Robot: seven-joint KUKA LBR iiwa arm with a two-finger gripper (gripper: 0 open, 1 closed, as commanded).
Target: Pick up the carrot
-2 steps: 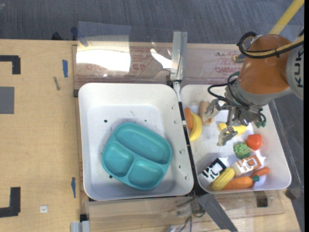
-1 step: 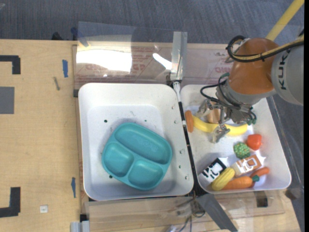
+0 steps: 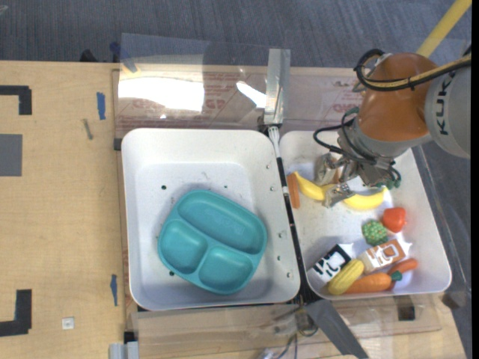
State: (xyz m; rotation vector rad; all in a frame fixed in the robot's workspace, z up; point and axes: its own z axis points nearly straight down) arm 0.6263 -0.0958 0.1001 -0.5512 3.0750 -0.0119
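The carrot [image 3: 372,282], orange with a green top, lies flat near the front edge of the right bin [image 3: 434,223], between a yellow piece [image 3: 346,275] and the bin's front wall. My gripper [image 3: 334,183] hangs well behind it, over the back half of the same bin, just above two yellow bananas [image 3: 367,199]. It stands open with nothing between its fingers. A thin orange stick [image 3: 293,191] lies along the right bin's left wall.
Crowding the carrot are an orange-and-white carton [image 3: 383,254], a black-and-white box [image 3: 331,260], a green vegetable [image 3: 374,231] and a red fruit [image 3: 394,218]. A teal divided plate [image 3: 213,239] sits in the left bin [image 3: 142,200].
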